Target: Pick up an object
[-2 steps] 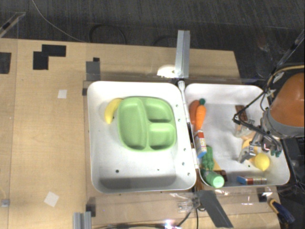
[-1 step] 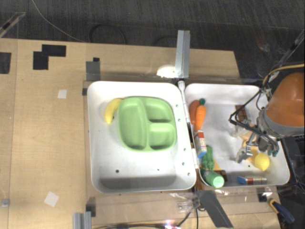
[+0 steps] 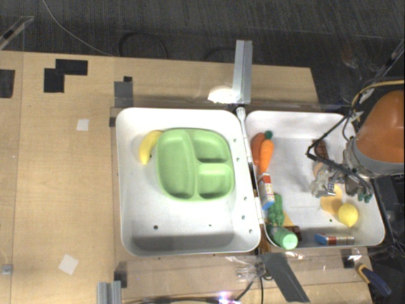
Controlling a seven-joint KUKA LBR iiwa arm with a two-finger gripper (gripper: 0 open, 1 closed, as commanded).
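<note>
In the camera view we see the hand (image 3: 330, 185) low in the right bin (image 3: 297, 126), just above a yellow lemon-like piece (image 3: 347, 215); whether it is open, closed or gripping we cannot tell. We judge this the reach-and-descend step, nothing visibly lifted; next comes centring over the yellow piece, closing, then rising.

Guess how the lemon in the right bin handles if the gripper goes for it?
The lemon looks rounded and smooth, so it may roll or squirt from a pinch. It seems rigid, probably a light toy. It sits near the bin wall, which could limit finger room.
</note>
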